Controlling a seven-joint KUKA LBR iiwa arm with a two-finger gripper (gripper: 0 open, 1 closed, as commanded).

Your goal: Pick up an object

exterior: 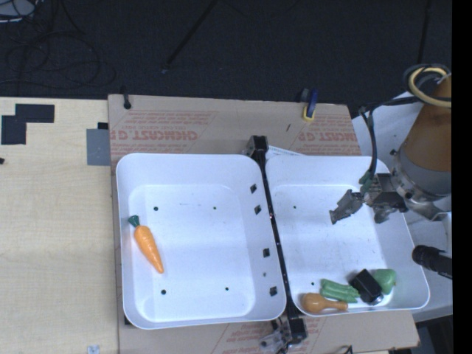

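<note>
My gripper (363, 211) hangs over the right bin (310, 220), near its right wall, with the two dark fingers (343, 209) spread apart and nothing between them. At that bin's front right corner lie a black block (366, 285), a green vegetable (338, 290), a light green piece (386, 277) and an orange-brown gourd (321, 303), all well in front of the gripper. An orange carrot (148, 248) with a green top lies at the left side of the left bin (192, 301).
A black divider (268, 227) with clips runs between the two bins. Cardboard (221, 124) lies under them, with a blue-and-yellow clamp (310, 103) at its far edge. The arm's grey and orange body (431, 139) stands over the right bin's right rim.
</note>
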